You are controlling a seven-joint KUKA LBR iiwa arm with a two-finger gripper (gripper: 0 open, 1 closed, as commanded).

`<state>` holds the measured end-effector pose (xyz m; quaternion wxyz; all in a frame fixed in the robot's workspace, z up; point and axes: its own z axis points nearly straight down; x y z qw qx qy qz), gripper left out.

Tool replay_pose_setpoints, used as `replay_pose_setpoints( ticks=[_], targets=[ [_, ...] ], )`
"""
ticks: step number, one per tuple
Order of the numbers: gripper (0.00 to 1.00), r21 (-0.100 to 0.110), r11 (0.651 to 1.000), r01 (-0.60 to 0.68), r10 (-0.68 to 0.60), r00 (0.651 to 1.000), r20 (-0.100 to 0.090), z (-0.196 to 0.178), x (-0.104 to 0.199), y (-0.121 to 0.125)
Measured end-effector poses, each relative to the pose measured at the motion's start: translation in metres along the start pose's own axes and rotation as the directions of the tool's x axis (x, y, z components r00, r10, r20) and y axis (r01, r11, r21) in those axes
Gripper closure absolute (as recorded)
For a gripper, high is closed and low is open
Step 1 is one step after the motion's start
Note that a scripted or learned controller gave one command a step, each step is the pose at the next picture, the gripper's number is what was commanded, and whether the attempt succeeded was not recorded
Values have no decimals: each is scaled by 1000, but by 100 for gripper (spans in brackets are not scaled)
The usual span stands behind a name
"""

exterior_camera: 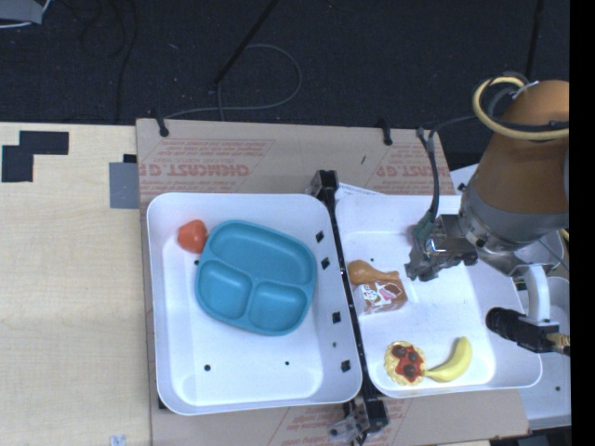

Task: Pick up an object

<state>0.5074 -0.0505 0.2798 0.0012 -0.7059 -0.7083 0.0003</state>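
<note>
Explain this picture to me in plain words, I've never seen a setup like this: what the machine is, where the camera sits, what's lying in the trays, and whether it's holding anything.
The camera is fixed above a bench and looks down at a slant. The grey and orange machine reaching in from the picture's right is a robot arm; its two-finger gripper is its hand. Its job is to pick up an object.

Two shallow white bins sit side by side. The left bin holds a blue plastic plate with three compartments and a small red-orange ball-like toy by the plate's edge. The right bin holds a brown toy chicken drumstick, a small printed packet just below it, a small round toy pizza and a yellow toy banana.

The gripper hovers over the right bin, near the drumstick. Nothing shows between its fingers.
</note>
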Motion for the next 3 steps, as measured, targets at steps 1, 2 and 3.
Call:
replay_pose_setpoints(
  ticks=[1, 2, 3],
  targets=[
    [100, 4, 1000, 1, -1, 1000, -1, 21, 53, 14],
    [100, 1, 1000, 1, -1, 1000, 0, 20, 100, 32],
    [100, 3, 1000, 1, -1, 1000, 0, 38, 151, 39]
  ],
)
